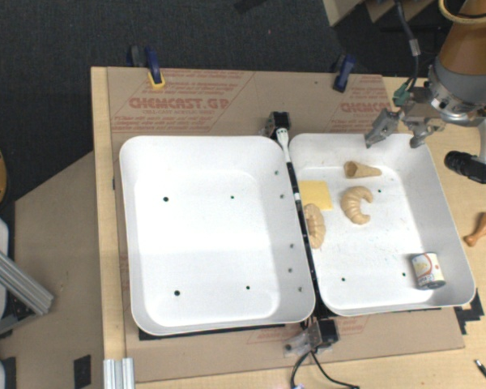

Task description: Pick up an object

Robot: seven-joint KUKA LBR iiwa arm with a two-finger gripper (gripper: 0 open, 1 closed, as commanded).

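overhead, the gripper (pixel 399 130) hangs at the upper right of the frame, fingers spread apart and holding nothing, above the right bin's (pixel 445 217) far rim. below it lie a cone (pixel 361 169), croissant (pixel 357 204), cheese slice (pixel 316 194), bread roll (pixel 313 224) and, lower right, a small can (pixel 426 270).

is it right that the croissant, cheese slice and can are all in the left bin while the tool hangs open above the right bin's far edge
Not quite: the camera view shows the croissant, cheese slice and can in the right bin, not the left bin. The tool does hang open above the right bin's far edge.
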